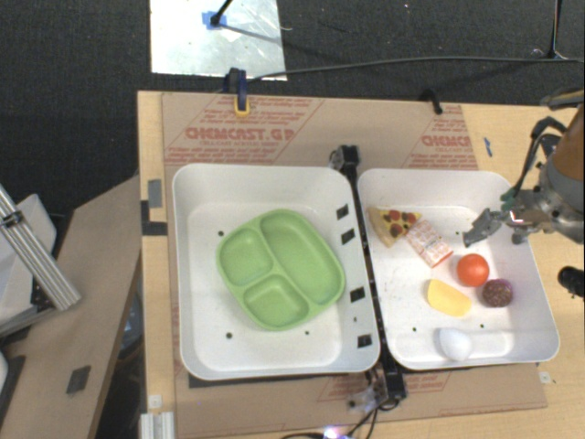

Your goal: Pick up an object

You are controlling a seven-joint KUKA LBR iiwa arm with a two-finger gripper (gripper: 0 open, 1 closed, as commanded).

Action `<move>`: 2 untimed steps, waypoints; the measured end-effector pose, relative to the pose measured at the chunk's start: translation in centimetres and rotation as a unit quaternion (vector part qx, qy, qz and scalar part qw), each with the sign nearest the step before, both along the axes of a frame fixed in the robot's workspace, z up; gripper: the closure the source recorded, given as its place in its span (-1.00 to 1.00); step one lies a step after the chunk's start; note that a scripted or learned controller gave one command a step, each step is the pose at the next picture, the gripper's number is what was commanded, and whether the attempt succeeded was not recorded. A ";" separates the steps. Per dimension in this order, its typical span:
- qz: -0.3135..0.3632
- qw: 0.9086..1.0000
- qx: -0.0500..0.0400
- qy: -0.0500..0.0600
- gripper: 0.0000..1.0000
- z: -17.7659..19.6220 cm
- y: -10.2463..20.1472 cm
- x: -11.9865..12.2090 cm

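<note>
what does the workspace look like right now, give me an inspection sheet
surface: bench bearing a left bin and a right bin side by side
job's things: in the right bin, pizza slice, small packet, tomato, yellow piece, dark red ball, white piece
clutter: green divided plate in the left bin
grippers: hand over the right bin's upper right; finger state unclear
cables: black cable running across the top
surroundings: shiny sheet; metal rail at left

Open room around the tomato

We see the tomato (pixel 473 270) hemmed in: a wrapped packet (pixel 429 243) just left, a yellow piece (pixel 448 297) below-left, a dark ball (pixel 497 292) touching below-right; bare bin floor (pixel 457 213) lies above it.
</note>
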State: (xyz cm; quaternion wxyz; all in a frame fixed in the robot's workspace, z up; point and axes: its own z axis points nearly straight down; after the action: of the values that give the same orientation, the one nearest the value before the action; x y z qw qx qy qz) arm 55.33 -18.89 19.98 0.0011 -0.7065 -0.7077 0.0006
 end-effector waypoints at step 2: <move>0.000 1.000 0.000 -0.001 -1.00 -11.2 0.0 -0.6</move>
State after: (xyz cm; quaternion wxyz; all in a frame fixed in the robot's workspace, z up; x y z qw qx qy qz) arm 54.78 -18.86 8.75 0.0007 -0.7066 -0.7077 0.0002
